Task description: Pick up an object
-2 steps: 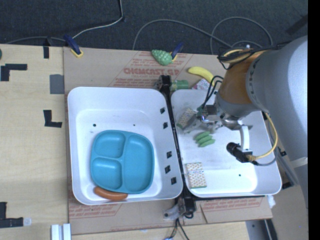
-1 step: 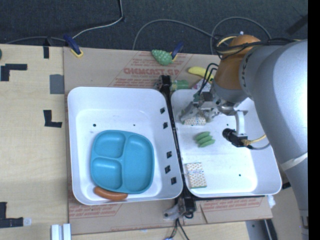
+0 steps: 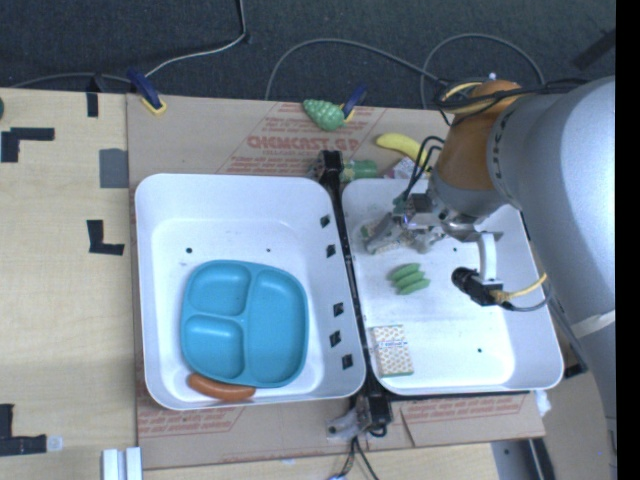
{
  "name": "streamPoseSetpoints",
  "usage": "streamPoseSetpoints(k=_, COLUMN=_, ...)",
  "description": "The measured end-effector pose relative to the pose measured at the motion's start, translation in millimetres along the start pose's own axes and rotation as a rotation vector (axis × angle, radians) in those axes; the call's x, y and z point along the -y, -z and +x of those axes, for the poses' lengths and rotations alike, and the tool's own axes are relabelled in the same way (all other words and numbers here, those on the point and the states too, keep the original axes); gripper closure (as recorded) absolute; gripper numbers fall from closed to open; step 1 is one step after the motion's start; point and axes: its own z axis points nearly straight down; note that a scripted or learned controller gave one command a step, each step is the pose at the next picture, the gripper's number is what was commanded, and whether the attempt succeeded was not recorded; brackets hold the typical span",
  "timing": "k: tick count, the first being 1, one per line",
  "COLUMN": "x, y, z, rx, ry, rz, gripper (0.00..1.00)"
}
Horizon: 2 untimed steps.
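My gripper [image 3: 383, 236] is low in the right bin [image 3: 520, 368], near its upper left part and close to the divider. A green pea pod [image 3: 408, 278] lies on the bin floor just below and to the right of the gripper, apart from it. A small square patterned pad [image 3: 391, 349] rests near the front left of the same bin. In the left bin [image 3: 160, 208] a blue divided plate [image 3: 243, 321] lies flat, with an orange sausage [image 3: 220, 388] at its front edge.
Behind the bins, a yellow banana [image 3: 399, 145] and a green knobbly toy [image 3: 324, 114] lie on the cardboard. The grey arm [image 3: 560, 188] covers the right bin's right side. Cables run along the back.
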Motion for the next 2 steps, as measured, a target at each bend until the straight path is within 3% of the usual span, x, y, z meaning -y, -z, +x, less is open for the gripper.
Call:
streamPoseSetpoints(k=1, x=52.8, y=0.7, z=-2.5, rx=0.000, ry=-0.001, rz=-0.001, gripper=0.00)
streamPoseSetpoints(k=2, x=52.7, y=10.3, z=-2.9, rx=0.001, ry=-0.001, rz=-0.001, gripper=1.00)
